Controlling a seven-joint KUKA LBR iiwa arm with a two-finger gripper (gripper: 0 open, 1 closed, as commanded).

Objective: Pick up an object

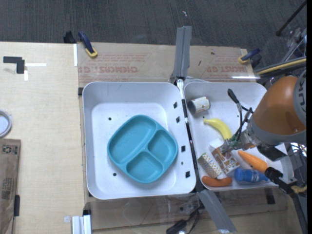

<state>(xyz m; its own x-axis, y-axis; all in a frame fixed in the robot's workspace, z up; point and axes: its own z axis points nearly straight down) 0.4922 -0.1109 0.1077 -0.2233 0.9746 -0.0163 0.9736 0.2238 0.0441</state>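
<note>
The right bin (222, 89) holds a small white-and-grey cup (199, 104) on its side, a yellow banana (218, 127), a brown patterned snack packet (216, 162), an orange carrot (252, 161), a blue bottle-like thing (248, 176) and a reddish sausage (217, 181). My arm, with its orange band (279, 108), leans in from the right over this bin. My gripper (236, 142) sits low just above the packet's right end, between the banana and the carrot. Nothing can be seen held in it.
The left bin (97, 130) holds a teal divided plate (142, 148). A grey post (183, 52) stands behind the seam between the bins. Clamps (87, 44) sit at the board's back edge. A tape roll (2, 124) lies on the bench at far left.
</note>
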